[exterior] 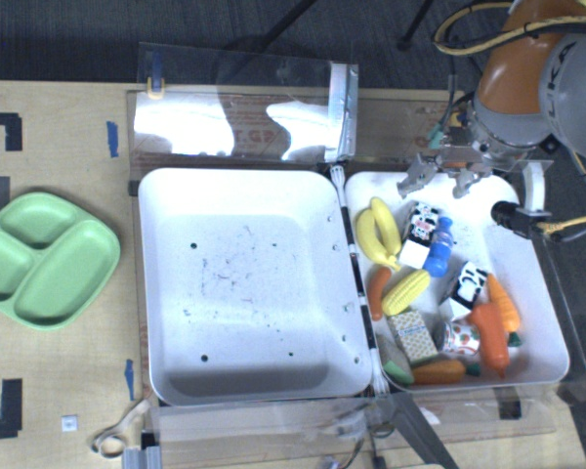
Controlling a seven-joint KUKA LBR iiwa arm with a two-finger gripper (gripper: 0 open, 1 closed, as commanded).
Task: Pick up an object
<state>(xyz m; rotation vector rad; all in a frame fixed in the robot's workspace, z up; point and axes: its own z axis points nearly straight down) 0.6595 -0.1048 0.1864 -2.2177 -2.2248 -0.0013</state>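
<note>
Two-finger gripper [441, 177] open, empty, above right white bin's [552, 345] far edge.
Approach step; next: descend onto yellow plastic banana [375, 231].

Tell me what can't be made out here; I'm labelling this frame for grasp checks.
- Claw, camera view: too small and blurred to tell open from shut.
- Green item: mostly hidden under the patterned block and a carrot.
- Arm: cut off by the right edge.
- Black-and-white toy: print unreadable.

The grey arm [557, 76] reaches in from the right — orange band uppermost — with its gripper [441, 177] hanging low, both fingers [416, 176] splayed apart and nothing between them.
</note>
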